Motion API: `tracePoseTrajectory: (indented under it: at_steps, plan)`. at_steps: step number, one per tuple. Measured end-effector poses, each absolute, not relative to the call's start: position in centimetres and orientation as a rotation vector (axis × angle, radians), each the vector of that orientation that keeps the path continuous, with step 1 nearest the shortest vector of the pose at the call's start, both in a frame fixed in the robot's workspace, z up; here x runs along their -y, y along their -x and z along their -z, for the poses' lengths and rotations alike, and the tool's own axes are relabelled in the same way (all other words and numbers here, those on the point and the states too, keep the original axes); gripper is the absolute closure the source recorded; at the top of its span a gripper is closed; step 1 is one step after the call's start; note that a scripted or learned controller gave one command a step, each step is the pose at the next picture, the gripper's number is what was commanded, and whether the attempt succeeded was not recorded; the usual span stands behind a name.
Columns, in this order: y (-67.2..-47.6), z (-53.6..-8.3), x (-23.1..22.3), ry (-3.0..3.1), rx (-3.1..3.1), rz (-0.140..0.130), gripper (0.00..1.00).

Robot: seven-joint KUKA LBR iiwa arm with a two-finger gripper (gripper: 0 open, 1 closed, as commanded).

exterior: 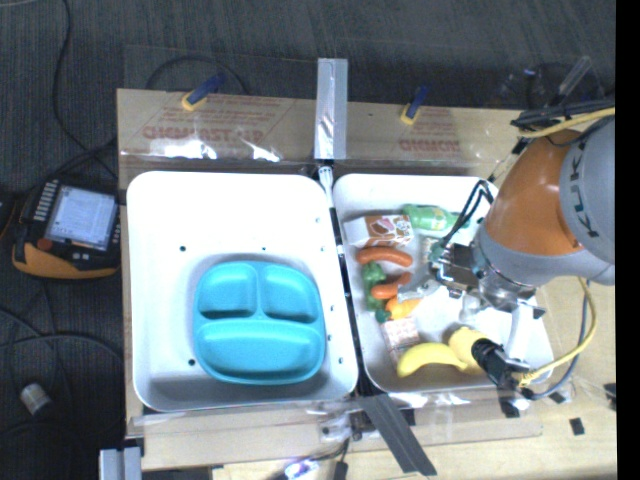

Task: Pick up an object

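- two white bins sit side by side on the counter [230, 118]. the left bin [160, 228] has just a blue divided tray [262, 320] in it, probably there as a drop-off spot for whatever gets picked
- all the pickable stuff is crowded into the right bin [400, 190]: a toy banana [432, 358] near the front edge, a hot dog [385, 256] further back, a green item [428, 216] at the back, a small printed packet [388, 229] beside it, and what looks like a carrot [383, 292] with something yellow just below it
- the items are bunched toward the bin's left half, some touching each other, so a clean grab looks tricky to me
- the arm [545, 208] comes in from the right and hangs over the right bin, wrist pointing down, which makes sense for a top-down pick
- the gripper [450, 273] sits just right of the carrot and hot dog, above the banana in the picture
- honestly can't tell how far apart its fingers are, too small and cluttered. i don't see anything between them, so i'd guess nothing's picked yet
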State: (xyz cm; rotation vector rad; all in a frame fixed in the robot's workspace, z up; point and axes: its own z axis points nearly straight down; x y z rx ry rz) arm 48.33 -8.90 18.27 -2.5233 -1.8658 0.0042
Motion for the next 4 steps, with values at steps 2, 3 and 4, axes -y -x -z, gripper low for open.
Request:
tracePoseTrajectory:
  at_steps: [2,3,4]
  plan:
    - [-48.7,-18.3,2.9,2.428,1.990,-0.004,0.00]
    - [-48.2,-10.2,9.7,2.397,2.025,-0.007,0.00]
    - [-48.2,-11.0,9.4,2.389,2.024,-0.006,1.00]
